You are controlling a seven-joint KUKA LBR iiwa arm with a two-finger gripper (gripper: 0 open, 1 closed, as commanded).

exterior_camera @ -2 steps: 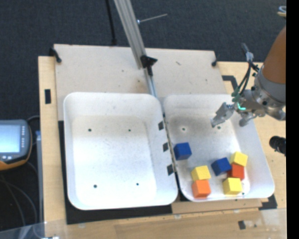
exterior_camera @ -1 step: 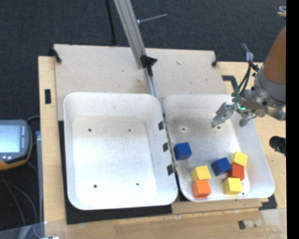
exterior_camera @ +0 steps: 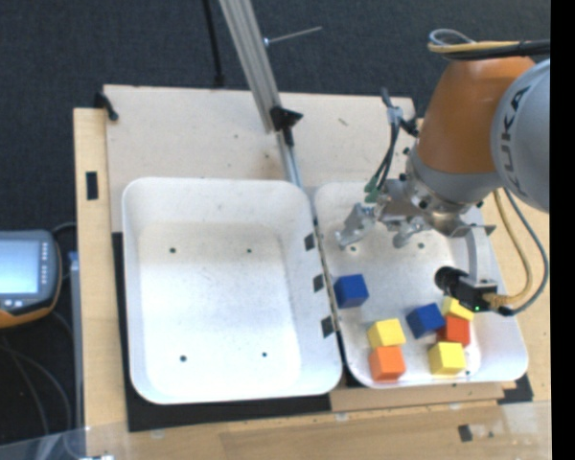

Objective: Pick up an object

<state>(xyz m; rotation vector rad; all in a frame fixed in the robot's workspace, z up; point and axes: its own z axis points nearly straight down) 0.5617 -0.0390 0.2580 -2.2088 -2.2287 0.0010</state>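
Observation:
My gripper (exterior_camera: pixel 376 235) hangs over the far part of the right bin (exterior_camera: pixel 503 362), open, with nothing between its fingers. Several small blocks lie in that bin nearer the front. A blue block (exterior_camera: pixel 351 290) sits closest, just below and left of the fingers. Farther toward the front are a yellow block (exterior_camera: pixel 386 333), an orange block (exterior_camera: pixel 387 362), a second blue block (exterior_camera: pixel 425 319), a red-orange block (exterior_camera: pixel 457 330) and another yellow block (exterior_camera: pixel 448 357).
The left bin (exterior_camera: pixel 134 209) lies beside the right one, their walls meeting near the middle. A slanted metal pole (exterior_camera: pixel 254 56) rises from the back of the bench. A black cable fitting (exterior_camera: pixel 460 286) hangs by the blocks at the right.

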